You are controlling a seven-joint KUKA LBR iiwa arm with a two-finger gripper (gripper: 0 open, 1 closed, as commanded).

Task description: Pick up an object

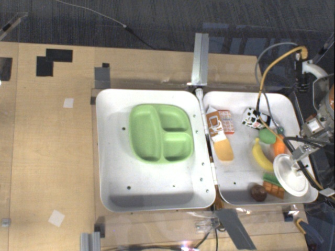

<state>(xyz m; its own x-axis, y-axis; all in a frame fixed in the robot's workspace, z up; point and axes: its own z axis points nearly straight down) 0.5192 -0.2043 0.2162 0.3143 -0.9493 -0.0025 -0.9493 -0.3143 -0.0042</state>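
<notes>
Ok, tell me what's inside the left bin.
The left bin holds one thing: a green divided tray, lying flat with its three compartments bare. Whatever sits under the tray is covered.

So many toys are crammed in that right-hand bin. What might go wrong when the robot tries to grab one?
1. The banana, the green fruit and the carrot touch, so it may well pinch two or nudge one away.
2. The white plate leans on the bin rim and could tip out.
3. The yellow cable hangs over the bin and might snag.
</notes>
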